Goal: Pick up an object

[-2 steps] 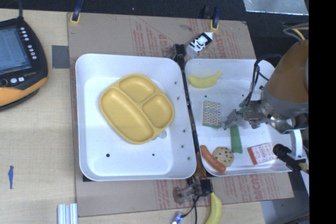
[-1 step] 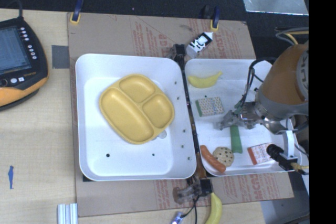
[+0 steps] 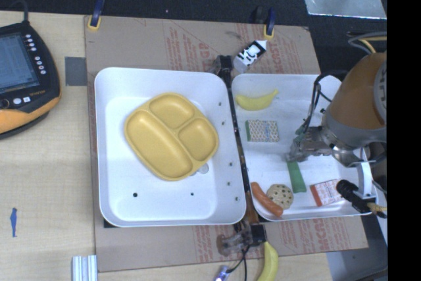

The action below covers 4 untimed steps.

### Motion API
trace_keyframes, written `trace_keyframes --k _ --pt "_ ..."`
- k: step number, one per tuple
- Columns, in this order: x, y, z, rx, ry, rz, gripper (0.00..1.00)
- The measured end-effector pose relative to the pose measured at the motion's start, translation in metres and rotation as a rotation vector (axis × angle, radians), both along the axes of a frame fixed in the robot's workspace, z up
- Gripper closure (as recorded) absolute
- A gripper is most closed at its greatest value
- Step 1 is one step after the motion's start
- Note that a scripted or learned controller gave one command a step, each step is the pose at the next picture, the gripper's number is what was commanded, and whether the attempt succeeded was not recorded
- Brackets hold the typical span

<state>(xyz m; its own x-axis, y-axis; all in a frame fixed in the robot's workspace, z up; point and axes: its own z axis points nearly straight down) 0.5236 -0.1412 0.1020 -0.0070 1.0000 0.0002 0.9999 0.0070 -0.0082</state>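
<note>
My gripper (image 3: 297, 152) hangs low over the middle of the right bin (image 3: 289, 90), on the grey arm with its orange band (image 3: 360, 99). Its tip is just above the top end of a green bar (image 3: 296, 177) lying on the bin floor. I see nothing held. A yellow banana (image 3: 256, 100) lies at the bin's far end, and a speckled green square pad (image 3: 262, 130) sits below it. A cookie (image 3: 280, 195), an orange sausage (image 3: 264, 199) and a red-and-white packet (image 3: 323, 193) lie along the near edge.
The left bin (image 3: 118, 201) holds a yellow divided plate (image 3: 172, 135). A second banana (image 3: 268, 263) lies on the bench below the bins. A teach pendant (image 3: 23, 79) rests at the far left. A black-and-white tag (image 3: 250, 54) sits behind the bins.
</note>
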Motion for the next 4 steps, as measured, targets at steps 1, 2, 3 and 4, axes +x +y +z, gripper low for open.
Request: trace_keyframes --k 1,2,3,4 --pt "0.000 0.000 0.000 -0.001 0.000 0.001 0.00" --pt "0.000 -0.001 0.010 -0.001 0.001 0.003 1.00" --pt "0.000 -0.001 0.010 -0.002 0.001 0.004 0.00" --pt "-0.007 0.011 -0.010 0.000 -0.004 -0.001 0.00"
